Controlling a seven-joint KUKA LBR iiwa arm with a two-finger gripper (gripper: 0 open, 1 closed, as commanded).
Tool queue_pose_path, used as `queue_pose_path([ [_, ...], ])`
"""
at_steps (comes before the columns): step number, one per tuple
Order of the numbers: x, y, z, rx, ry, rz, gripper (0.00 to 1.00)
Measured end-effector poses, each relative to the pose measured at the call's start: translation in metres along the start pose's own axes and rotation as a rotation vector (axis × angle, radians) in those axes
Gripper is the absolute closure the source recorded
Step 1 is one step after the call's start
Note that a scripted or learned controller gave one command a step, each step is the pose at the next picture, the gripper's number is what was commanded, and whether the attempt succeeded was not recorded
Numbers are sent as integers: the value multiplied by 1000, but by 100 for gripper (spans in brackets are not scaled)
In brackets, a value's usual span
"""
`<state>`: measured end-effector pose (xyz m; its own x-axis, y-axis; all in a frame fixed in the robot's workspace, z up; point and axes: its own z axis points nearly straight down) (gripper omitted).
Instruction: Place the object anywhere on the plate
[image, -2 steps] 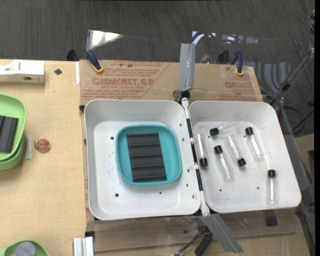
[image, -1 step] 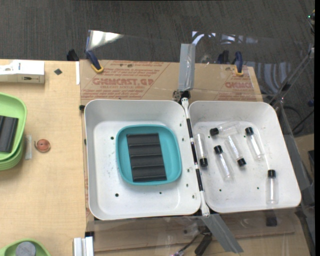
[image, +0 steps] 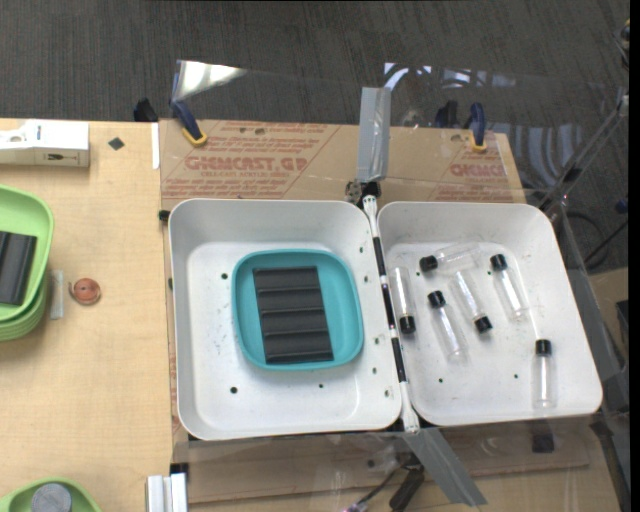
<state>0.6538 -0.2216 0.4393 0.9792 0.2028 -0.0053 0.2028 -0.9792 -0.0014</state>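
A teal plate (image: 297, 309) with a black ridged insert sits in the left bin (image: 200, 330); six clear tubes (image: 470, 295) lie in the right bin (image: 570, 300).

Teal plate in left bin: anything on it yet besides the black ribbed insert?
No. The teal square plate carries just its black ribbed insert.

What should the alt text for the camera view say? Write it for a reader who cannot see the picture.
Two shallow white bins sit side by side on a bench: the left bin holds a teal plate with a dark ribbed insert, and the right bin holds several clear tubes with black caps, scattered loose. None lies on the plate.
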Motion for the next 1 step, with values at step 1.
queue_pose_path([
  [1,0,0,0,0,0,0,0],
])
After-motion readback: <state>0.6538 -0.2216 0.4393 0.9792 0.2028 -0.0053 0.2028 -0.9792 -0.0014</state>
